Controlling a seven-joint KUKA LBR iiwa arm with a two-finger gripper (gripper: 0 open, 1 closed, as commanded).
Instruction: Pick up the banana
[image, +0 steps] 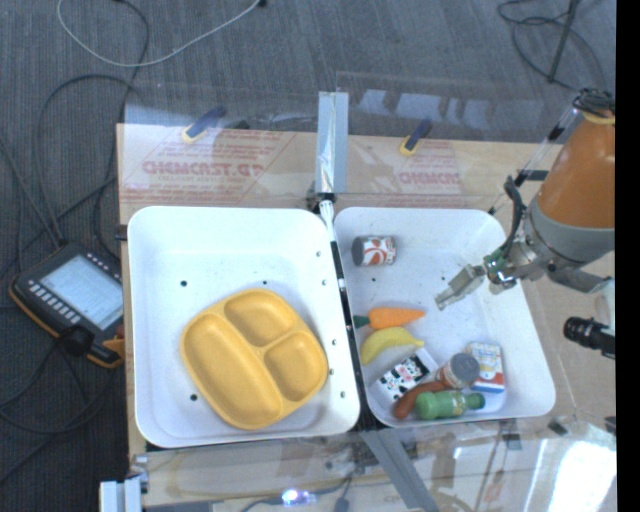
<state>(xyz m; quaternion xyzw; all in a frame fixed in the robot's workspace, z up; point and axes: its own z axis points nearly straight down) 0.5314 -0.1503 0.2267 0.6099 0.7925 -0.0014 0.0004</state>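
The banana (391, 343) lies at the right bin's (520, 300) nine o'clock edge, just under the carrot (394, 317) and above a patterned box (405, 377). Farther back at two o'clock hangs my pincer (462, 283), grasping nothing; its spread I cannot tell. I judge this the approach step: next I must travel toward eight o'clock and descend.

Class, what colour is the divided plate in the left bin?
Yellow plate, seen best in the camera view.
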